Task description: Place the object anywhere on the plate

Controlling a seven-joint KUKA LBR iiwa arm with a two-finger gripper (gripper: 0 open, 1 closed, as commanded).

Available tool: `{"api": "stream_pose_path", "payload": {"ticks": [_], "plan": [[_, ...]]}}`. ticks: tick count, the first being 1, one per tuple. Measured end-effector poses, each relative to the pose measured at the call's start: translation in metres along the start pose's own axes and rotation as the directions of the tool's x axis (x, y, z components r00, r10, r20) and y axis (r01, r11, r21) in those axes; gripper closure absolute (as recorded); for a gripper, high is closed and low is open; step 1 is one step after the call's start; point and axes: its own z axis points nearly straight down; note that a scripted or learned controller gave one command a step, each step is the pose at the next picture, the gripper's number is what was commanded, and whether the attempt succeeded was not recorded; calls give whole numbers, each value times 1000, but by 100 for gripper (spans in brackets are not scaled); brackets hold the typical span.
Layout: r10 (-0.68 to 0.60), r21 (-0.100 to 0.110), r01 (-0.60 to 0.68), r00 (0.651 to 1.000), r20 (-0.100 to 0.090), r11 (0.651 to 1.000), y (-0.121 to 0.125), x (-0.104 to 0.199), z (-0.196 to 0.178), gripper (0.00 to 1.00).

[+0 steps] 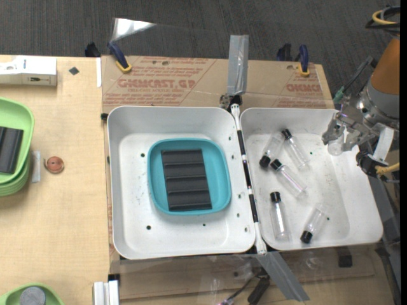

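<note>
A teal plate (189,175) lies in the left white bin (127,189) with a black ribbed insert (185,179) on it. Several clear vials with black caps lie loose in the right white bin (356,227): one near the back (294,147), one mid-bin (286,176), one at the front (278,213). My gripper (337,140) hangs over the right bin's far right side, above the bin floor and to the right of the vials. No vial is visibly in its grasp.
A cardboard sheet (165,80) clamped with blue-and-yellow clips lies behind the bins. On the wooden bench to the left sit a green tray (16,146), a small round brown piece (55,164) and a white box (27,70). Cables hang at the right.
</note>
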Motion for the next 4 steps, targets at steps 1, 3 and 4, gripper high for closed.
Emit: {"api": "stream_pose_path", "payload": {"ticks": [1,3,4], "plan": [[1,0,-1,1000,0,1000,0,0,0,0],[-99,-3,99,995,0,995,50,39,-238,0],[-99,-2,99,995,0,995,50,39,-237,0]]}}
